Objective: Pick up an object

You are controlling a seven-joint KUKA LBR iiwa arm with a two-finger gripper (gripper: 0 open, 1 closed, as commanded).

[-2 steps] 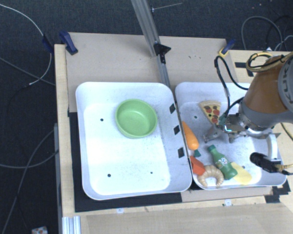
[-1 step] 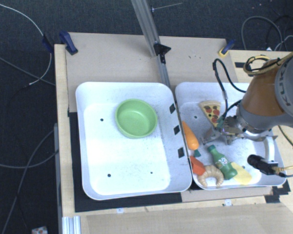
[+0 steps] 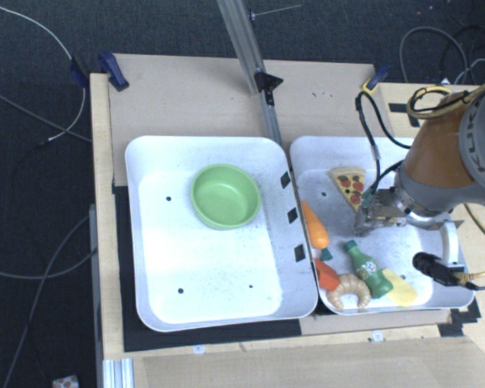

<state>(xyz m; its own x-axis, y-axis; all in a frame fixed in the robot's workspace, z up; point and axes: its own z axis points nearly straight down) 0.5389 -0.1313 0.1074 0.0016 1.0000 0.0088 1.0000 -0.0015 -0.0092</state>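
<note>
Gripper [image 3: 370,215] hangs low in right bin [image 3: 436,297] beside pizza slice [image 3: 349,183]; finger state can't be told. Slice judged light, stiff plastic, thin; best taken across edges.

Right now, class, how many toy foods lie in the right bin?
6: pizza slice at the back, carrot by the left wall, bottle, tomato, croissant and lemon in front. The arm may hide more.

Two white bins sit side by side on the table: the left bin [image 3: 153,217] and the right bin [image 3: 307,156]. The left holds one green bowl [image 3: 225,196]. The right holds six toys: one pizza slice [image 3: 348,183], one carrot [image 3: 314,225], one green bottle [image 3: 369,270], one croissant [image 3: 350,291], one red piece [image 3: 326,274] and one yellow piece [image 3: 402,289].
</note>
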